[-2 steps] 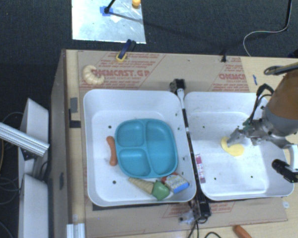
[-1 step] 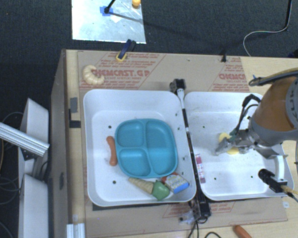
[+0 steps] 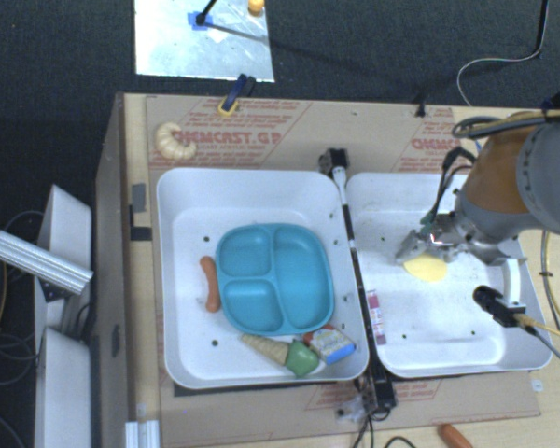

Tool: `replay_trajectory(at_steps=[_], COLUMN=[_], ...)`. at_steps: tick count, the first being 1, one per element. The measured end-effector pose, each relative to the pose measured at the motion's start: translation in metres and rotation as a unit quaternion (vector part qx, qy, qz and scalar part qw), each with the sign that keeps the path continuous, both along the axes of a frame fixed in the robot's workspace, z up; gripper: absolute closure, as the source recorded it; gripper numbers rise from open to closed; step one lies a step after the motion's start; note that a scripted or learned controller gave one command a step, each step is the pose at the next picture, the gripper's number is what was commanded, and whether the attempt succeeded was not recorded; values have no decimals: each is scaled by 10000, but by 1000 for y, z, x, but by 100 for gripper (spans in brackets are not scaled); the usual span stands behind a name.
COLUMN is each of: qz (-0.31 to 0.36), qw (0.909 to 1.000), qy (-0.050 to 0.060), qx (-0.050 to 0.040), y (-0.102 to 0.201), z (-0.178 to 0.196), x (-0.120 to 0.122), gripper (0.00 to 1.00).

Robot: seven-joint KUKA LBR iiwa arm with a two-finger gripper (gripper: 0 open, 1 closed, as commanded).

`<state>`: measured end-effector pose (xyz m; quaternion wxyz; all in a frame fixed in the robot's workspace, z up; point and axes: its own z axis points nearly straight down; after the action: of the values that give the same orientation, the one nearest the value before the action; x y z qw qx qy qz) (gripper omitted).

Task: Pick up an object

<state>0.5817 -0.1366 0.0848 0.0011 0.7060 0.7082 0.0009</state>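
Pale yellow soft-looking lump (image 3: 427, 268), rounded and matte, lies on the floor of the right shallow white plastic bin (image 3: 448, 357), and it looks like the thing being gone for; the grey metal two-finger gripper (image 3: 429, 246) sits directly over its upper edge, touching or just about touching, with the arm's orange band (image 3: 495, 180) above it. Whether the gripper is apart or together cannot be told, since the wrist hides the tips, and nothing shows the lump clamped. Judgement: approach looks done, grasp unconfirmed, lift not yet done (lump seems flat on the bin floor, no gap under it visible). Left shallow white plastic bin (image 3: 182, 250) holds the rest: a turquoise glossy plastic divided plate (image 3: 273, 278) with three compartments, a slim orange-red sausage-shaped toy (image 3: 210, 283) just beside the plate's left rim, a beige ridged cone (image 3: 266, 346), a green rounded chunk (image 3: 301, 359) touching the cone's tip, and a small blue-white packet (image 3: 334, 345) beside that. A black divider bar (image 3: 350, 250) runs between the bins. The bench is printed brown cardboard (image 3: 261, 138) with a cream curled segmented toy (image 3: 175, 140) near its far left corner.
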Motion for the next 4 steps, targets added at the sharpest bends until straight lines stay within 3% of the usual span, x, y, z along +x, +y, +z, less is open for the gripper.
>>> replay_trajectory(at_steps=[1, 2, 3, 4], qz=[10, 10, -10, -10], qw=[10000, 10000, 10000, 10000], qy=[-10, -9, 13, 7], qx=[-1, -2, -2, 0], y=[0, 0, -15, -13], z=[11, 11, -1, 32], x=[1, 1, -36, -87], gripper=[100, 0, 0, 0])
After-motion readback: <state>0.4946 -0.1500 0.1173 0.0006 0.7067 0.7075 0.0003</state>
